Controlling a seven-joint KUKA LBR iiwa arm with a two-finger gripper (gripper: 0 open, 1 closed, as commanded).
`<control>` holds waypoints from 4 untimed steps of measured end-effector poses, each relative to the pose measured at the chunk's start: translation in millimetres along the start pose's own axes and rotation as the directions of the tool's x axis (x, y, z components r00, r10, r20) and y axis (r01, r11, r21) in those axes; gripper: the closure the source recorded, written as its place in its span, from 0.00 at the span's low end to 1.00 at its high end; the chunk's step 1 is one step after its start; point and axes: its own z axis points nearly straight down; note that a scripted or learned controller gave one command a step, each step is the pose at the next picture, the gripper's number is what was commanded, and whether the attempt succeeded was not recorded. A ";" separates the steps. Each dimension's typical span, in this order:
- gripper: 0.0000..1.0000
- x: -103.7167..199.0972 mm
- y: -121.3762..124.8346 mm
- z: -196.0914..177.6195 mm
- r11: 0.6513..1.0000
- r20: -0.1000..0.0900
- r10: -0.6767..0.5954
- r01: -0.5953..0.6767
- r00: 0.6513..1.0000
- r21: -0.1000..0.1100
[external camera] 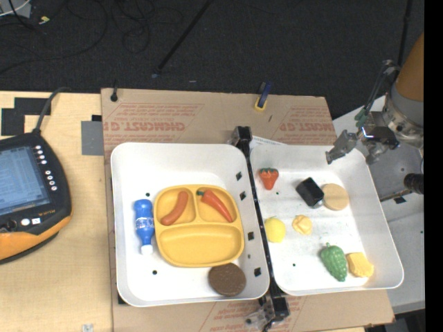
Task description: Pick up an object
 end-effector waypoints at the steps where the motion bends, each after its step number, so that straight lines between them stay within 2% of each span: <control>1: 1.00 -0.5 0.1 -9.8 1.000 -0.001 -0.001 0.001 1.000 0.000; 2: 1.00 56.6 -61.4 7.2 1.000 -0.003 -0.003 0.003 1.000 0.005; 3: 1.00 128.4 -83.4 21.9 1.000 -0.003 -0.006 0.006 1.000 0.005; 4: 1.00 179.9 -122.9 -45.1 1.000 -0.002 -0.005 0.005 1.000 -0.003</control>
